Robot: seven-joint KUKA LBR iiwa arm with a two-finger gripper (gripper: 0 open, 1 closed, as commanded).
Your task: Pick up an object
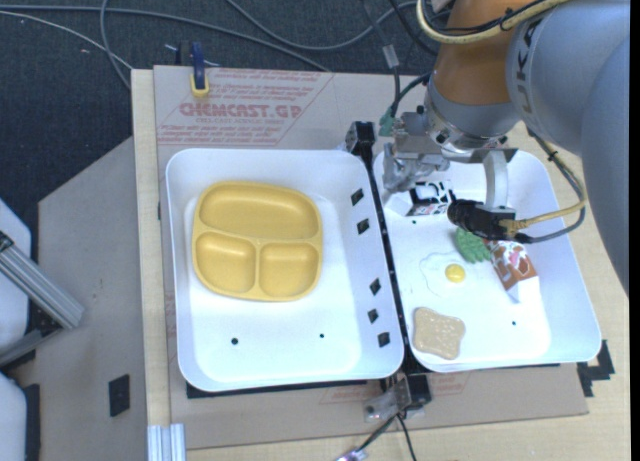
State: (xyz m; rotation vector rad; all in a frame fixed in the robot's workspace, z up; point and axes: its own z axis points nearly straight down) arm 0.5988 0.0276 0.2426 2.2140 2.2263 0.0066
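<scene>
Arm poised over the right bin's far left corner

In the left bin we saw a yellow divided tray lying flat, likely a drop spot. In the right bin a toast slice sat near the front edge, a fried egg mid-bin, a green piece and a brown packet beside it. The gripper hung above them; its state we could not tell.

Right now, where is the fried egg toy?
In the camera view, the fried egg lies in the right bin, near its middle, just below the green toy and above the slice of toast.
</scene>
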